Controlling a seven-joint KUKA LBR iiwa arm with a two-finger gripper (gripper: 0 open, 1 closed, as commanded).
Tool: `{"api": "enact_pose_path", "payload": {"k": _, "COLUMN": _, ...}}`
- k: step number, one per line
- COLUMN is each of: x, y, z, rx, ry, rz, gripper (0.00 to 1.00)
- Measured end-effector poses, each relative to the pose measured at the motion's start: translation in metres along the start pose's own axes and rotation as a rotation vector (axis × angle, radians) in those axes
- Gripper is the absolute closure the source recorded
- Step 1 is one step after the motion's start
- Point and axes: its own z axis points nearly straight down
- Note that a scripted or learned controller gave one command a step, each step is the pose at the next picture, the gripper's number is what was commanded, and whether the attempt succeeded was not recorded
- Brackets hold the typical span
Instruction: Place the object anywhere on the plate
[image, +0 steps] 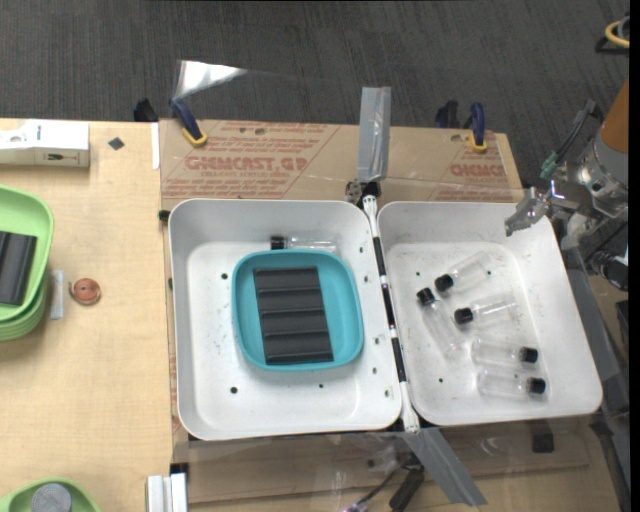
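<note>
A teal plate (345, 312) with a black ridged insert (292, 315) lies in the left bin (200, 300). Several clear vials with black caps lie loose in the right bin (560, 330), among them one (466, 272) near the middle and one (508, 383) near the front. One more clear vial (298, 243) lies in the left bin just behind the plate. My gripper (523, 216) hangs over the right bin's far right corner, apart from the vials and far from the plate.
Brown cardboard (260, 160) lies behind the bins, held by clamps (188, 125). A green tray (25, 270), a white box (45, 145) and a small round brown piece (86, 291) are on the wooden bench at left.
</note>
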Motion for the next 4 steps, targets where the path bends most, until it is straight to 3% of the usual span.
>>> {"api": "enact_pose_path", "payload": {"k": 1, "x": -0.023, "y": 0.003, "z": -0.12, "rx": 0.002, "ry": 0.0, "rz": 0.015, "gripper": 0.0}}
{"api": "enact_pose_path", "payload": {"k": 3, "x": -0.022, "y": 0.003, "z": -0.12, "rx": 0.002, "ry": 0.0, "rz": 0.015, "gripper": 0.0}}
{"api": "enact_pose_path", "payload": {"k": 4, "x": -0.01, "y": 0.054, "z": -0.213, "rx": 0.002, "ry": 0.0, "rz": 0.183, "gripper": 0.0}}
